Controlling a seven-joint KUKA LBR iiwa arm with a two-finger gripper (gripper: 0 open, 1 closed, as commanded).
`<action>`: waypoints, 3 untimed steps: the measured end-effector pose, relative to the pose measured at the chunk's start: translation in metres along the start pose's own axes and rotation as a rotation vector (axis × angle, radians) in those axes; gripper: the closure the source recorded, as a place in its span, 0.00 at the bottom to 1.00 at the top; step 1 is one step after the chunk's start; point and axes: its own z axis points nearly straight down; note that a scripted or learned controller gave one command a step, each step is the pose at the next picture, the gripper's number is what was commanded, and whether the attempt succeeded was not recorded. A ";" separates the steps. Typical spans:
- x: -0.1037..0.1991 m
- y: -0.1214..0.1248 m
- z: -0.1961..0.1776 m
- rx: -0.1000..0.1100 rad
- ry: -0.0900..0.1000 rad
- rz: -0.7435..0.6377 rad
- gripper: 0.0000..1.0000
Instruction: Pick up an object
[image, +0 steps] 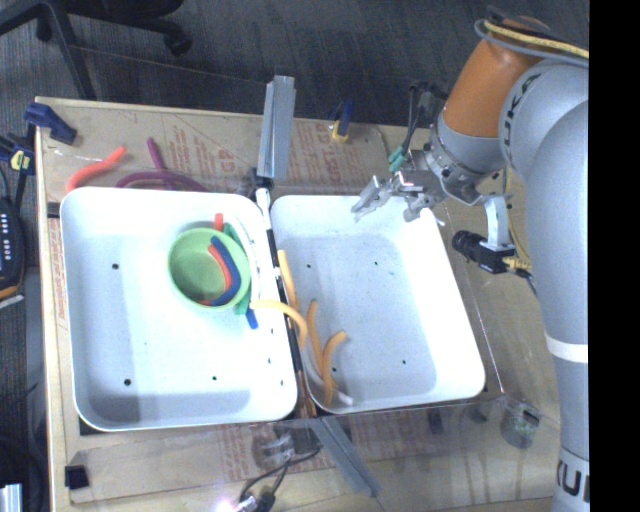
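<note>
- Two shallow white bins sit side by side on the counter (150, 140): the left bin (110, 330) in the middle left of the frame, the right bin (420, 330) at centre.
- Nothing is picked up yet, by my reading; the gripper (392, 198) hangs over the upper rim of the right bin, right of the frame's centre, with its fingers apart and nothing between them.
- Candidates lie to its lower left: yellow-orange tubes (318, 340), thin, curved and soft-looking, along the right bin's left wall at lower centre.
- Another cluster is in the left bin: a green cup (203, 268), round and smooth like plastic, with a red strip (222, 262) and a blue strip (238, 272) curled in it.
- Next move, I judge, calls for travelling down-left over the tubes, then descending with the fingers straddling one; the nearby wall leaves little room.
- Both bins look hard, matte and smooth.
</note>
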 end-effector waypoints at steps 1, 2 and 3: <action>-0.008 -0.049 0.033 -0.001 0.000 -0.104 0.00; -0.004 -0.103 0.057 -0.001 0.000 -0.203 0.00; 0.039 -0.133 0.144 -0.006 -0.004 -0.543 0.00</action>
